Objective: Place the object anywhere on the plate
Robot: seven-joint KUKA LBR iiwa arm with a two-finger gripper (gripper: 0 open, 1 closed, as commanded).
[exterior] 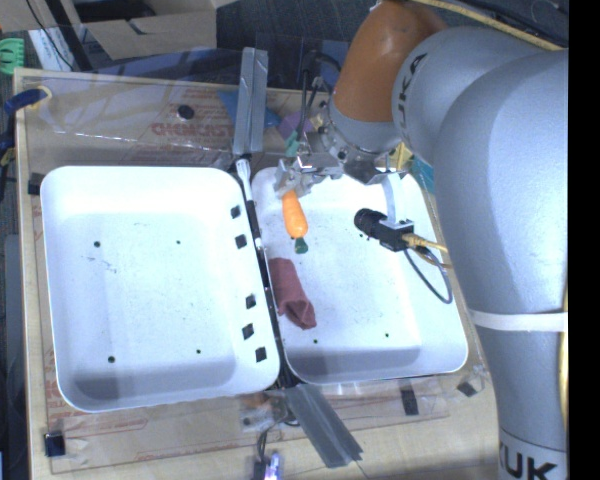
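An orange toy carrot with a green tip pointing toward the front is in the right bin, near the bin's back left corner. My gripper is directly above the carrot's upper end, at the back wall of that bin. The carrot's top meets the gripper's underside, and whether it is gripped is hidden by the wrist. A dark red folded cloth-like object lies in the same bin along its left wall, in front of the carrot.
The left bin sits beside the right one, with black clips along the shared wall. A black fitting with a cable hangs off the wrist over the right bin. The grey arm covers the bench's right side.
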